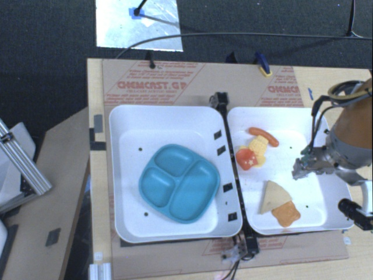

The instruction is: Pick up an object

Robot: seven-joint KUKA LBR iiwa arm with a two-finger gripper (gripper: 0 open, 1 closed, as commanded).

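You had the gripper [301, 169] low over the right bin [315, 223], nothing visibly held; whether it was apart or together I couldn't tell. The wedge-shaped object [273, 195] lay just beside it. Judged step: approach; next, centre over it and descend.

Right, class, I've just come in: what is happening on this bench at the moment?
A grey robot arm reaches in from the right, its claw low over the right bin. That bin holds toy food: a sausage, a tomato, and a cheese wedge beside an orange piece. Nothing is seen in the claw yet. The left bin holds a blue divided plate.
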